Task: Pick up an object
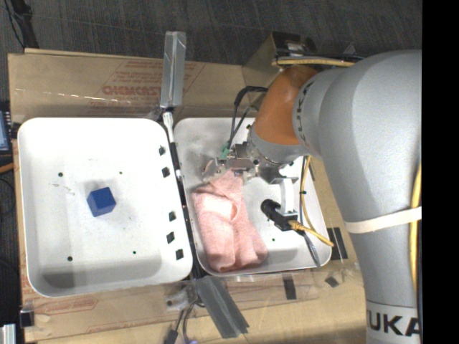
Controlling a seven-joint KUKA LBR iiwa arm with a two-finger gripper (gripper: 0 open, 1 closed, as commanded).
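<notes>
Camera view | claw (231,165) low at top edge of crumpled pink cloth (224,224) in right white bin (323,253) | jaw state: cannot tell | nothing lifted; grasp and raise remain.

A pink cloth (224,221) lay crumpled in the right bin (188,142), folded into soft, rolled bulges that ran lengthwise from just under the jaws down toward the bin's near wall. Its upper end sat directly below the jaws, touching or nearly touching them; whether it was actually pinched between them could not be told. The fabric looked pale, fuzzy and thick, with a deep crease between two lobes in the middle. A small blue cube (101,201) rested flat on the floor of the left bin (43,131), well apart from the jaws, off to their left beyond the wall between the two bins, one corner turned slightly toward the camera.
</notes>
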